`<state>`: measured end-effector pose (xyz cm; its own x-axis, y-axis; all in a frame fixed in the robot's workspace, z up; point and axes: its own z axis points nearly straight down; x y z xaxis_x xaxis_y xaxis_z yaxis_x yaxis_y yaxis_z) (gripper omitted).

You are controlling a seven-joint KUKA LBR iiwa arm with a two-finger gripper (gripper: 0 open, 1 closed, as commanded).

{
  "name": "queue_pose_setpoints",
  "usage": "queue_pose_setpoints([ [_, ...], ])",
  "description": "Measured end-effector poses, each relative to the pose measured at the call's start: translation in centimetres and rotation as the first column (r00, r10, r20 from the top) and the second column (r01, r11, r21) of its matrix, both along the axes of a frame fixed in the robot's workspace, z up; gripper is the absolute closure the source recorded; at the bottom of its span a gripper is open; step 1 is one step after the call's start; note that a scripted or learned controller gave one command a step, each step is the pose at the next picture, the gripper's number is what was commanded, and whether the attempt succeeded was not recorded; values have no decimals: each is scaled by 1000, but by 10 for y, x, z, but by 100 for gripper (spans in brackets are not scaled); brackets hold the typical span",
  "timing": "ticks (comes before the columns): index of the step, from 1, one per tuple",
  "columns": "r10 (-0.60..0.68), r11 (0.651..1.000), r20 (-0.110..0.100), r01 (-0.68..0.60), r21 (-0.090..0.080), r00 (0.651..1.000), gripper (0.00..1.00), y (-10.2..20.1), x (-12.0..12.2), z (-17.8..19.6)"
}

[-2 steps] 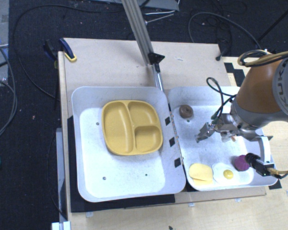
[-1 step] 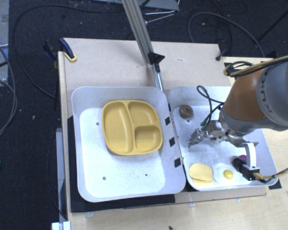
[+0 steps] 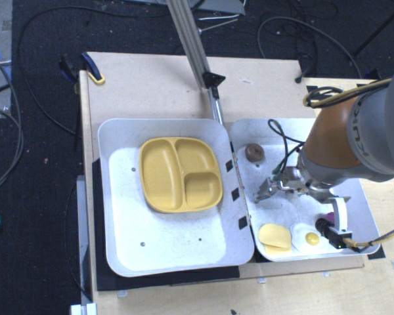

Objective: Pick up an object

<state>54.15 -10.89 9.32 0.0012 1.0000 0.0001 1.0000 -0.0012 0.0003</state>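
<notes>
My gripper (image 3: 265, 188) hangs low over the middle of the right bin (image 3: 354, 195), reaching in from the right with its fingers pointing left. The fingers stand open and nothing is between them. A small brown round object (image 3: 254, 152) lies in the bin's far left corner, a short way beyond the fingertips. Along the near edge lie a yellow wedge-shaped piece (image 3: 276, 236) and, to its right, a white fried egg toy (image 3: 308, 237) with a yellow yolk. None of these touches the gripper.
The left bin (image 3: 118, 241) holds a yellow divided plate (image 3: 181, 174) in its far half. A metal pole (image 3: 192, 38) slants down to the bins' shared far edge. The arm's grey and orange body covers the right bin's right side.
</notes>
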Motion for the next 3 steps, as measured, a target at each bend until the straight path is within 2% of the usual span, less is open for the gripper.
queue_pose_setpoints([
  [1,-2,1000,6,2,-3,1000,100,-1,2,12],
  [3,4,1000,5,-4,-1,1000,100,2,1,118],
])
